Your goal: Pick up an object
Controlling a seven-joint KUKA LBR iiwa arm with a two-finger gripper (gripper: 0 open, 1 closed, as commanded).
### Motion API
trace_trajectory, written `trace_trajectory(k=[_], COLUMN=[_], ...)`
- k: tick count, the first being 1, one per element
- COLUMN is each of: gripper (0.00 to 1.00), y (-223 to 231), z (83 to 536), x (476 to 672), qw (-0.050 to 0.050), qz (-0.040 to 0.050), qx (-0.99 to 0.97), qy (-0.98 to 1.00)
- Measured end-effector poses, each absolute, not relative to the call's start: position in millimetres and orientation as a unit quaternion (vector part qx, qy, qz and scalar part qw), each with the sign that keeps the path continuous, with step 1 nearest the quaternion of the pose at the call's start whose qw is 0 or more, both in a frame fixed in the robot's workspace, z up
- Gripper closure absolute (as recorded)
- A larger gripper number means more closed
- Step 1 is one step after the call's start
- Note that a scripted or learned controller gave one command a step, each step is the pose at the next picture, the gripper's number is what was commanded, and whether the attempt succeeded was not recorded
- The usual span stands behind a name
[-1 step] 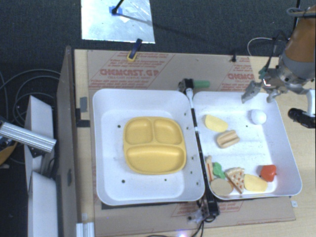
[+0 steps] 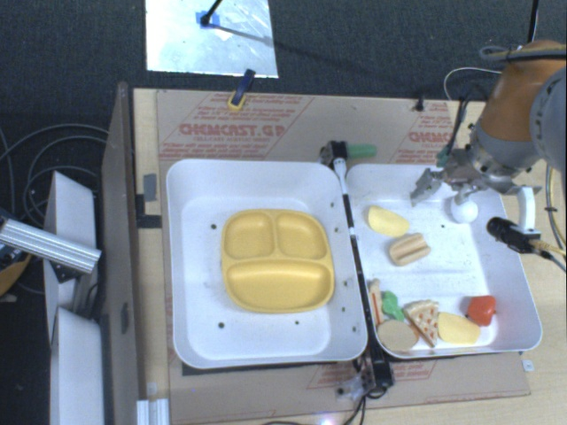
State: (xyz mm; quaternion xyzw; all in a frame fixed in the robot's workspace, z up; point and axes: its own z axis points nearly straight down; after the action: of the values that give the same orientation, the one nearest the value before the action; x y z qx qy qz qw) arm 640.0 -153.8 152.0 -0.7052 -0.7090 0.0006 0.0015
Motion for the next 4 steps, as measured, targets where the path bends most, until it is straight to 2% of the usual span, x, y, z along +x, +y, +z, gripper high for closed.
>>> trace_trajectory(k=[1,2,3,4], gripper=[0.00,0.00,0.00,1.00], y=[-85.7,-106.0,-157.5,-153.4], z=[135.5,81.5,84.2,94.8], x=[647.3,609.1,515.5,521.2], qw=[0.001,0.002,0.002,-0.002], qz=[-0.0012,0.0014,0.0020,-0.0012], qx=[-0.704,-0.708,-0.710,-0.707], qy=[-0.711,-0.707,-0.705,-0.707])
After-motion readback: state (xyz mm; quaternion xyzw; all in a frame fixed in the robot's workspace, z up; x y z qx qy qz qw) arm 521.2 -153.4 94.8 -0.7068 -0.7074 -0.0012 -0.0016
